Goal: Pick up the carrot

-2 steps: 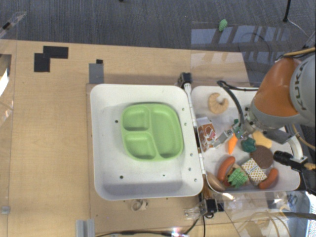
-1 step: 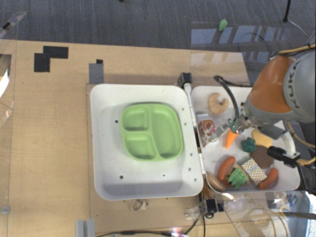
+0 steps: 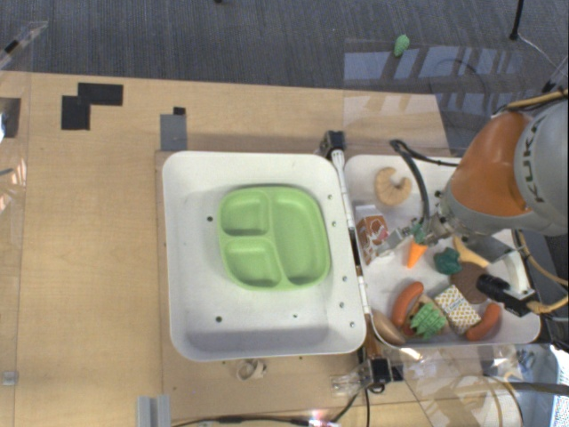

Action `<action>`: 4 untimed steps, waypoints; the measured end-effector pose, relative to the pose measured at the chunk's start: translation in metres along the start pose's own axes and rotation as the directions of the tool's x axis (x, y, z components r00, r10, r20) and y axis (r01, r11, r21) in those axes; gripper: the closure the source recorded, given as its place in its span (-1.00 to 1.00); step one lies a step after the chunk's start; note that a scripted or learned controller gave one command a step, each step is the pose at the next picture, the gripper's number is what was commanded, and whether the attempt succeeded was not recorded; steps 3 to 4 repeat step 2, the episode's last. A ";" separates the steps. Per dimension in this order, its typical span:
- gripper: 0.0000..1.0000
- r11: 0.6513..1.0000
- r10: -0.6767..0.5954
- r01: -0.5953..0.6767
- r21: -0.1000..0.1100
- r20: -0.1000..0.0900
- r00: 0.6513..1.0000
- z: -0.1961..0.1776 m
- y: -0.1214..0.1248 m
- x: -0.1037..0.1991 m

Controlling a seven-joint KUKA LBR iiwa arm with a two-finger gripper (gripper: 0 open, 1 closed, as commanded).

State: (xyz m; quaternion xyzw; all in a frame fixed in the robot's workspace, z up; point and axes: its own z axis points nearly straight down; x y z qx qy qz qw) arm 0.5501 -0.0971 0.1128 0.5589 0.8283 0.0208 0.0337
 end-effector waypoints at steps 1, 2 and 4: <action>-1.00 0.970 0.244 -0.244 0.002 0.006 0.970 -0.001 -0.025 -0.011; -1.00 0.771 0.634 -0.633 0.064 0.020 0.773 0.025 -0.012 -0.030; -1.00 0.771 0.634 -0.633 0.064 0.020 0.773 0.025 -0.012 -0.030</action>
